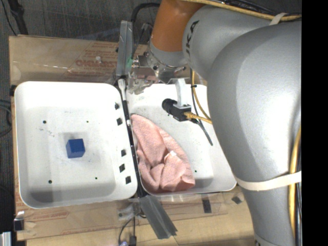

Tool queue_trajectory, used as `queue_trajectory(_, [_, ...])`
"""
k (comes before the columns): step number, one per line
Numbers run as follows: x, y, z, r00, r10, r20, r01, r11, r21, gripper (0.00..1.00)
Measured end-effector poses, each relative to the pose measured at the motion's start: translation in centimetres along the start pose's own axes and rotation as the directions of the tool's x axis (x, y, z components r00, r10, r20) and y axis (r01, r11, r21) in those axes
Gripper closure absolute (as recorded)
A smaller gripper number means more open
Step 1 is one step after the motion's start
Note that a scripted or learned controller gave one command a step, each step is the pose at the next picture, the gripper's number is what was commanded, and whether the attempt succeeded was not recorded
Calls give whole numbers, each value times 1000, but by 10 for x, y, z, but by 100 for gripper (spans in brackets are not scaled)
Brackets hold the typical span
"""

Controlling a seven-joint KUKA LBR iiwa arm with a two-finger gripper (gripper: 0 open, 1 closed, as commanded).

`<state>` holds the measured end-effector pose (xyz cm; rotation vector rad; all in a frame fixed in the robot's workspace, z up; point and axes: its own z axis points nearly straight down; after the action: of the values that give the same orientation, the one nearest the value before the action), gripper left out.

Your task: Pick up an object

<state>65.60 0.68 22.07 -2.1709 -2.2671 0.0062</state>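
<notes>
Targeting the crumpled pink terry cloth (pixel 159 158): soft, light; I pinch a raised fold. Two-finger gripper (pixel 137 81) state: I cannot tell.

Much of the right bin (pixel 202 181) was hidden by the arm (pixel 256 111); the gripper (pixel 137 83) fingers were too blurred to judge.
</notes>
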Motion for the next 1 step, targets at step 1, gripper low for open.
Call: queue_trajectory(1, [0,0,0,1000,0,0,0,1000,0,0])
